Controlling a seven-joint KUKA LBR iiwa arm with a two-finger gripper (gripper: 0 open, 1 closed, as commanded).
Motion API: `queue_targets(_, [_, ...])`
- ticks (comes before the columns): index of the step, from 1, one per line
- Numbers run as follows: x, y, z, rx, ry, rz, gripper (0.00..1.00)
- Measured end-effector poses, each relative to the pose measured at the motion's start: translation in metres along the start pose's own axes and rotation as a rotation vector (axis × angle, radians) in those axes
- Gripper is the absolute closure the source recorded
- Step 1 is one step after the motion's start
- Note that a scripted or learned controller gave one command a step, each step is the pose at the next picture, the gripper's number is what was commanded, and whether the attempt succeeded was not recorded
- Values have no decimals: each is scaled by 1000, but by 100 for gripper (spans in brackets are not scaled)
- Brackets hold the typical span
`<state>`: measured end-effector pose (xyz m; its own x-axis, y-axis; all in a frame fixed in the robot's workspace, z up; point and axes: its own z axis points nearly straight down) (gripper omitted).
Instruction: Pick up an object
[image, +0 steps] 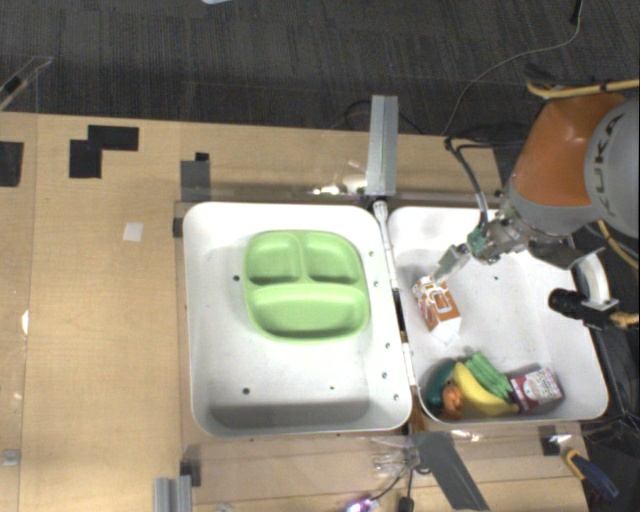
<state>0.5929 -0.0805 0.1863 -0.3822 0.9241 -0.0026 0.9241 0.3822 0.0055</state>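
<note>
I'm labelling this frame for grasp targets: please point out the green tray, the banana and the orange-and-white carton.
green tray (303, 283), camera view, on the divider ridge near its centre
banana (478, 392), camera view, middle of its yellow curve
orange-and-white carton (436, 303), camera view, centre of its top face

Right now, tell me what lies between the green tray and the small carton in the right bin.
In the camera view, the green tray and the orange-and-white carton are separated by bare white floor and the two bins' adjoining walls.
</note>
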Motion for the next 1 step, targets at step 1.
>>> queue_targets(1, [-14,-57,94,-7,-4,-143,0])
